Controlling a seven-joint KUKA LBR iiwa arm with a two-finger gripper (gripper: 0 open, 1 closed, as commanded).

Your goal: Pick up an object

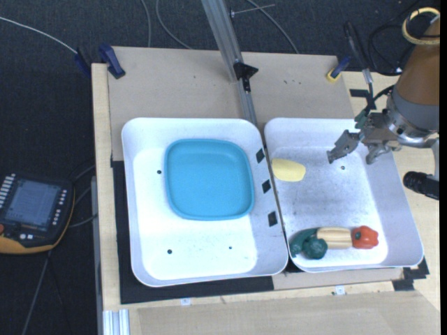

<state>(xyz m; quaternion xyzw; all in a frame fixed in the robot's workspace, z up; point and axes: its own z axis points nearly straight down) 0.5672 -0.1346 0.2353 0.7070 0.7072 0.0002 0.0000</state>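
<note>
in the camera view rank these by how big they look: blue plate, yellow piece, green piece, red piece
1. blue plate, by far
2. yellow piece and green piece, too alike to rank
3. red piece

No writing, label, brand mark or number can be read anywhere here. The one likely carrier is the handheld pendant [31,211] lying on the floor far across from the tool [356,149] — past both bins, off the worktop's [181,75] edge — and its lit screen shows faint rows that may be text, too small and blurred to make out. The black marks on the bin walls between the two bins, just beside the tool's bin, are plain dark patches — no characters on them can be told.
</note>
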